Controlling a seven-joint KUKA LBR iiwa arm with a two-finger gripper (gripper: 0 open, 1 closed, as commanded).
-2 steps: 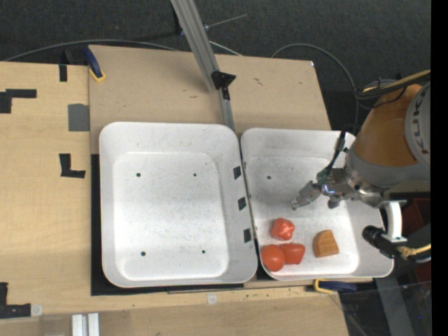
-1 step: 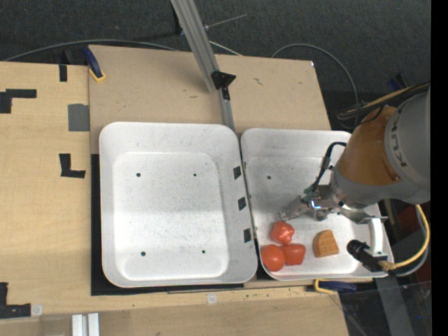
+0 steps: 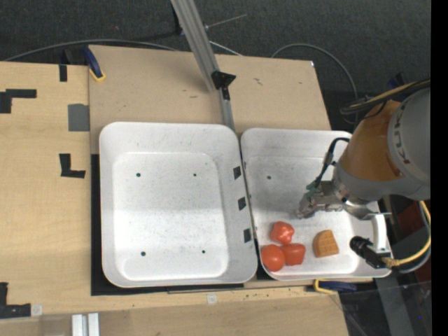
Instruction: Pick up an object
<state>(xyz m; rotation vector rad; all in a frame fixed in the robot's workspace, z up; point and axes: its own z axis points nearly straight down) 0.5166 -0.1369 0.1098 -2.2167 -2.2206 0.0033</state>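
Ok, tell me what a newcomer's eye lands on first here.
The red pieces clustered at the near edge of the right bin, with a tan block beside them. Next, the grey-and-orange arm reaching in from the right, its gripper just above those items. The left bin draws less notice.

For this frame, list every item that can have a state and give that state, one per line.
Gripper: low over the right bin, nothing seen held.
Red pieces: three, clustered at the right bin's near-left corner, resting.
Tan block: resting in the right bin, apart from the red pieces.
Right bin: holds all the items.
Left bin: sits beside it.
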